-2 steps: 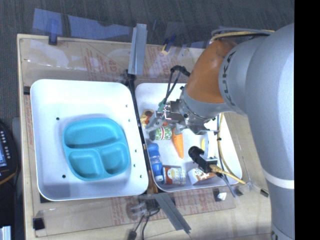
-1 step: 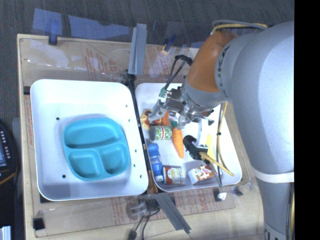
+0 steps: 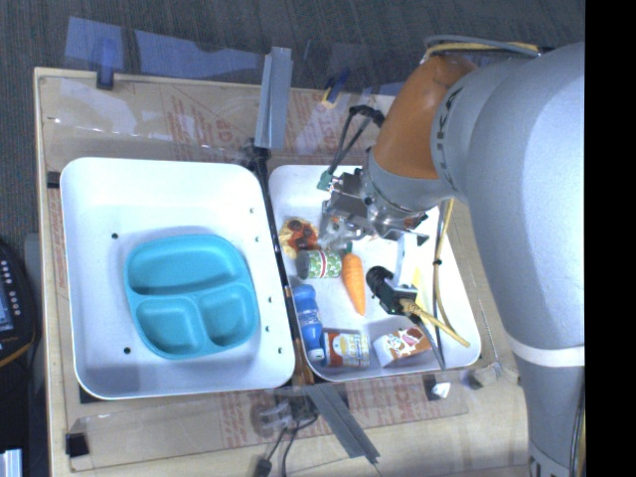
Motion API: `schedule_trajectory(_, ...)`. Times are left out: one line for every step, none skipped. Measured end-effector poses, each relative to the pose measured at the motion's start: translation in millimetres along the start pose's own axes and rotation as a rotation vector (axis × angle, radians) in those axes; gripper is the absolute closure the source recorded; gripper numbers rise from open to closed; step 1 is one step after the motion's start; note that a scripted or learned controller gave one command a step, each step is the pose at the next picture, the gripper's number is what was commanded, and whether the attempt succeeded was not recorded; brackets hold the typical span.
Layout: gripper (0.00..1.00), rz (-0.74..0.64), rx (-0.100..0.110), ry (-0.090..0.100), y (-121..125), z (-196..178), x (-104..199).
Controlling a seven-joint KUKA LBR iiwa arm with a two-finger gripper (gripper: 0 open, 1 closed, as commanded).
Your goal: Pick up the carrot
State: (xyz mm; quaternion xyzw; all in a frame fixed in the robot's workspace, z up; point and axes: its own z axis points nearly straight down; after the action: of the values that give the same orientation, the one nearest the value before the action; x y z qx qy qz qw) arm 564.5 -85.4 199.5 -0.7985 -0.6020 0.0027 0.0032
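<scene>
- The carrot [image 3: 353,280] lies loose near the middle of the right bin [image 3: 294,189]. Its thick end points up the view towards the gripper [image 3: 338,229], and its tip points at the bin's near side.
- The gripper hangs just over that thick end. I cannot tell how wide it stands, or whether it has anything in its grasp, because the wrist hardware blurs into one dark mass there. The carrot appears to rest on the bin floor.
- A green can [image 3: 320,264] sits just beside the carrot on its left, perhaps touching it. A descent slightly to that side could land on the can, or close on both things at once.
- The carrot tapers, so a grip near the narrow tip could squeeze it out sideways. A grip at the very end of the thick part could let it swing and drop.
- A red-and-yellow packet [image 3: 296,235] lies near the gripper's left and could be nudged or caught.
- A blue bottle [image 3: 306,321] and two cartons [image 3: 348,348] crowd the near wall. A knocked carrot could roll in among them.
- The arm [image 3: 517,167] hides the bin's right side and far corner, so what lies there is unknown.
- The left bin [image 3: 99,217], holding a blue tray [image 3: 189,291], is well apart.
</scene>
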Motion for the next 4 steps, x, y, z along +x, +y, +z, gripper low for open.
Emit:
schedule_trajectory(1.0, -0.034, -0.002, -0.001, 47.2, 76.9, 8.4)
schedule_trajectory(1.0, -0.107, -0.007, 0.0, 72.8, -85.5, 17.9)
schedule_trajectory(1.0, -0.45, -0.002, -0.001, 56.9, 37.4, 11.4)
schedule_trajectory(1.0, -0.568, -0.003, -0.002, 45.1, 61.3, 0.9)
